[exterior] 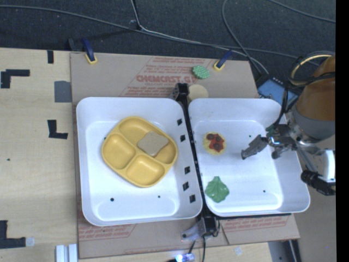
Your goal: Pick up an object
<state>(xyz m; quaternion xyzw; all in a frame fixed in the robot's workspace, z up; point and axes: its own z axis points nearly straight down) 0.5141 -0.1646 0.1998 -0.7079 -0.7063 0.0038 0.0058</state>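
Since the small yellow tart with red berries (215, 143) lies flat in the right bin (245, 111) just left of the gripper (263, 147) (fingers spread, holding nothing), it looks light, stiff and slippery, best pinched across its rim.

I can read only red print, "CHEMCAST", on the brown cardboard sheet (136, 72) under the bins.

One fixed camera above the bench, looking down at a slant, far enough back to take in both white bins, left bin (87, 162) and right bin (272, 111), wooden bench top (32, 146), dark floor beyond, arm (316, 108) entering at right
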